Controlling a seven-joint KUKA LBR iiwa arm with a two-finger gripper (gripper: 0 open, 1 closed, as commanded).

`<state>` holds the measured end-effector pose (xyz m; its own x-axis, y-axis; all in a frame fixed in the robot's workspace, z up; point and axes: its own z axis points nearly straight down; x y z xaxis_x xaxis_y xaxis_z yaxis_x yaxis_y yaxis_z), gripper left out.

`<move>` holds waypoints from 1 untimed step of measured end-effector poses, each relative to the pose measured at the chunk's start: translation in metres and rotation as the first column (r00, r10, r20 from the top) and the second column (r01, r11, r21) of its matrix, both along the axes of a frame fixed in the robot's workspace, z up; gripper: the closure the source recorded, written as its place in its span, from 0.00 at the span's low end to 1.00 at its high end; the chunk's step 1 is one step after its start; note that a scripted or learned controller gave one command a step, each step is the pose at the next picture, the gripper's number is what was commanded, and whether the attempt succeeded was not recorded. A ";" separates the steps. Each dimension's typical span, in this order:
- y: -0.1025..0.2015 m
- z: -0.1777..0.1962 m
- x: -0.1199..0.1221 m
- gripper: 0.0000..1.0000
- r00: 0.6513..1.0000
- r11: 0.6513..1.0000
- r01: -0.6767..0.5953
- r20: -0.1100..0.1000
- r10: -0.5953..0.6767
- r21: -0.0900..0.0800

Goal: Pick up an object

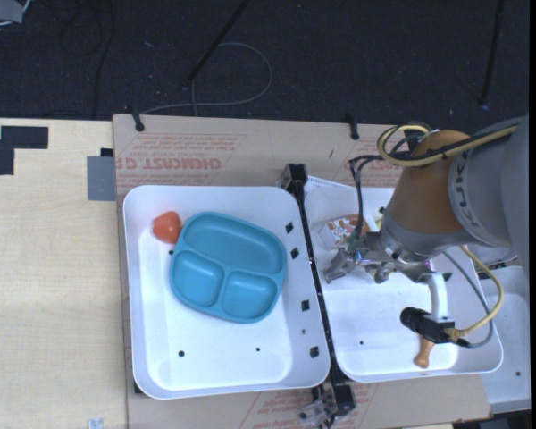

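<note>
Fingers [344, 264] hang low in the right bin [375, 365], and I cannot tell if they are open, so go down slowly over the small patterned thing [343, 229] just above them.

Two white bins [152, 365] side by side on cardboard sheet [214, 150], atop pale wooden surface [45, 275]. Dark floor with loose cables [241, 61] behind.

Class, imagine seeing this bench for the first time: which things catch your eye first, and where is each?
The bright blue divided tray dominates the left bin, with a small orange ball beside its upper-left corner. Over the right bin, the grey arm's orange band stands out.
</note>
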<state>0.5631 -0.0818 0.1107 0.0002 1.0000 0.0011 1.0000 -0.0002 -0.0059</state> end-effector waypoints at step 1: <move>0.001 -0.024 -0.001 0.00 1.000 1.000 0.001 0.000 -0.001 0.000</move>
<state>0.5625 -0.0805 0.0864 0.0009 1.0000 0.0010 1.0000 -0.0009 -0.0056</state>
